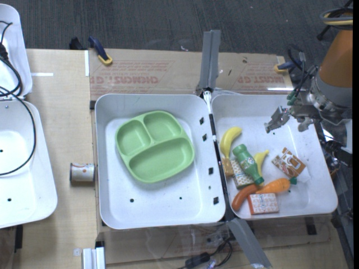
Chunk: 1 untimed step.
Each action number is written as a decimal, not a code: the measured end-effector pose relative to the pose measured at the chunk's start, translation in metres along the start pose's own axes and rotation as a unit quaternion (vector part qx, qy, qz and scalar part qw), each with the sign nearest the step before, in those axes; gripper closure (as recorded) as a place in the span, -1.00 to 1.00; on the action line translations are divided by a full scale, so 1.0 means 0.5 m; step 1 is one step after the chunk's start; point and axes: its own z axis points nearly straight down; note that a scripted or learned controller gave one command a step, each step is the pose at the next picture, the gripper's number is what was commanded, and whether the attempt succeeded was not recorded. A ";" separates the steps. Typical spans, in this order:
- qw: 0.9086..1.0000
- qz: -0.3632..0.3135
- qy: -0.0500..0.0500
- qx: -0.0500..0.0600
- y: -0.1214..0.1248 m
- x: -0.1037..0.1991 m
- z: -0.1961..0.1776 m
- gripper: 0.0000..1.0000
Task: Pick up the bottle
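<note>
A small green bottle (247,163) lies on its side in the right bin (247,106), its cap pointing to the front right, amid other toy food. My gripper (290,121) hovers above the bin's far right part, up and to the right of the bottle and apart from it. Its two fingers stand spread with nothing between them.
Around the bottle lie a yellow banana (228,140), an orange carrot (274,186), a sausage (242,196), and small snack packets (288,163). The left bin (106,150) holds a green divided plate (155,145). A small can (82,172) lies on the bench to the left.
</note>
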 end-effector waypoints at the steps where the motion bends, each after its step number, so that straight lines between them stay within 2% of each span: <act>1: 0.999 0.031 0.001 -0.003 -0.096 0.077 0.275 -1.00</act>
